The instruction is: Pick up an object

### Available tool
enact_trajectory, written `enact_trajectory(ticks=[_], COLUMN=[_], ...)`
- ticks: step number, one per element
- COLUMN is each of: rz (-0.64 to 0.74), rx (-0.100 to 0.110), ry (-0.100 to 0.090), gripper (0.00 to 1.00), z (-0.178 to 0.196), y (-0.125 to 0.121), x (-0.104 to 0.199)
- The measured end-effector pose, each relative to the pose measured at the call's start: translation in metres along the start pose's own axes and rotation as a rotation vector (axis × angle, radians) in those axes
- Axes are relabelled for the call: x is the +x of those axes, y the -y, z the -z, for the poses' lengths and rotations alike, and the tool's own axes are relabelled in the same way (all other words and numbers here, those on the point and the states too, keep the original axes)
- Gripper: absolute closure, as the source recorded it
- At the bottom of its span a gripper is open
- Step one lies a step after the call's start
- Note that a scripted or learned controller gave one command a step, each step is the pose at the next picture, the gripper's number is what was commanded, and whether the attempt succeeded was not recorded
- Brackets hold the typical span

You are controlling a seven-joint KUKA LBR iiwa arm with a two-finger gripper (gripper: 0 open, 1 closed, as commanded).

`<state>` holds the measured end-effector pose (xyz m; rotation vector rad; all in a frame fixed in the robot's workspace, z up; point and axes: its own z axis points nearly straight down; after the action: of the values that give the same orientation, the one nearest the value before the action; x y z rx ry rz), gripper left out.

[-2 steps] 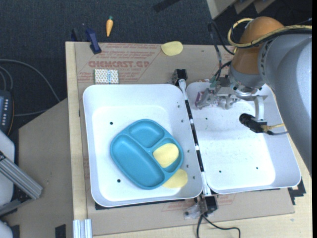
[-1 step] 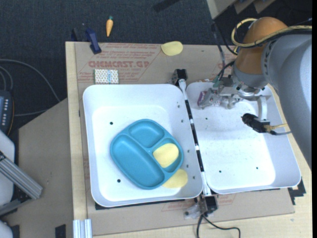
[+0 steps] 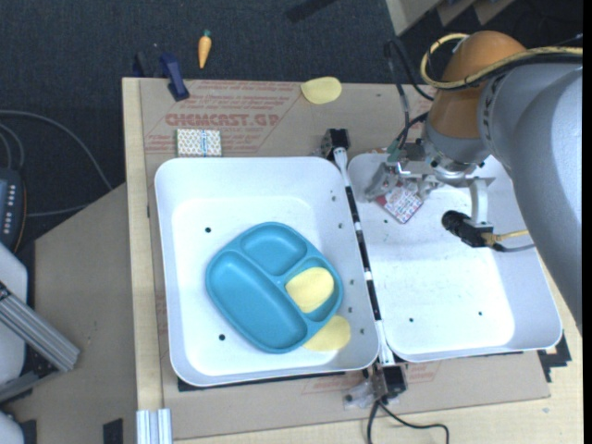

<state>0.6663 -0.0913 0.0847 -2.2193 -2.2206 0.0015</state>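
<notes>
Grey metal pincer (image 3: 407,181) hangs low over the far corner of the right shallow white plastic bin (image 3: 462,331), right at a small flat packet with a red-and-white pattern (image 3: 403,204). Whether its jaws are parted or closed on the packet I cannot tell; the wrist hides them. The packet looks to be touching or just off the bin floor, so the lift seems not yet done. In the left white bin (image 3: 185,211) lies a blue divided plastic tray (image 3: 259,289) carrying a pale yellow rounded piece (image 3: 311,288).
</notes>
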Motion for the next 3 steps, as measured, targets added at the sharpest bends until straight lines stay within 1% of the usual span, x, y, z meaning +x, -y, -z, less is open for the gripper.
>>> enact_trajectory(ticks=[1,2,3], rz=[0.001,0.001,-0.001], rx=[-0.003,-0.002,0.0], ry=[0.001,0.001,0.001], gripper=[1.0,0.0,0.0], z=[0.011,0.01,0.0], y=[-0.001,-0.001,0.028], x=[0.0,0.0,-0.011])
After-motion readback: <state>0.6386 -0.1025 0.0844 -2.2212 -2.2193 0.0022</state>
